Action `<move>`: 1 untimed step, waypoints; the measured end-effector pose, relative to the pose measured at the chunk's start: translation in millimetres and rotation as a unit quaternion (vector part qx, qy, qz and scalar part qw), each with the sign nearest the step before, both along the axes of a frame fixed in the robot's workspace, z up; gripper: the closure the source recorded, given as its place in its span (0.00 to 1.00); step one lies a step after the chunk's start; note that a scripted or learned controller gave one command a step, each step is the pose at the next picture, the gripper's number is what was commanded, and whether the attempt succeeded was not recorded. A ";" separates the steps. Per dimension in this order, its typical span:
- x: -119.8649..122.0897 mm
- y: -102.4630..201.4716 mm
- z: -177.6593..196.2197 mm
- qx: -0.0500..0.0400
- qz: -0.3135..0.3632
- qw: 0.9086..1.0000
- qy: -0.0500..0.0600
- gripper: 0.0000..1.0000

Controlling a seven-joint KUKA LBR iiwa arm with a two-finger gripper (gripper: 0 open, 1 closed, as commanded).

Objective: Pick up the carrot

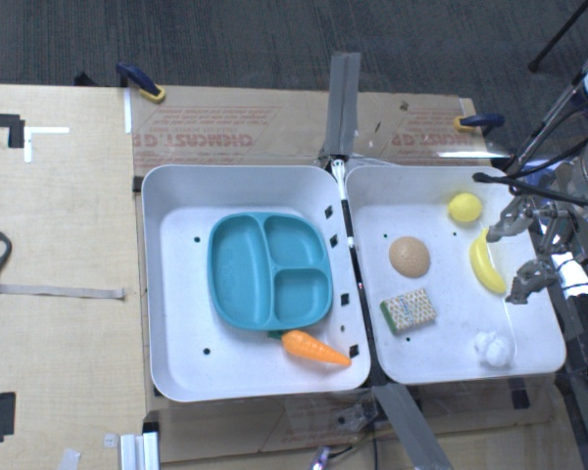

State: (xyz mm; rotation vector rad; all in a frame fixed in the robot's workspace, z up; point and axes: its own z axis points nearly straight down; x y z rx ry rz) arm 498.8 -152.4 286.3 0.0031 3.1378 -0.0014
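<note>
Your released gripper (521, 255) hangs at the right bin's (441, 365) right edge; cross to the carrot (316, 349) by the left bin's (176, 292) front edge

my carrot (316, 349): smooth orange plastic, slight sheen | teal tray (270, 270): glossy moulded plastic | bins (176, 360): smooth white plastic, matt | bench (59, 351): pale wood, matt | board behind the bins (225, 130): brown printed cardboard | sponge (409, 310): rough, speckled | my gripper (521, 255): dull grey metal

Carrot (316, 349) against plate (270, 270) (front open)
</note>
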 end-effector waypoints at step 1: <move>-19.6 -21.6 -100.3 0.000 0.234 0.972 0.001 0.00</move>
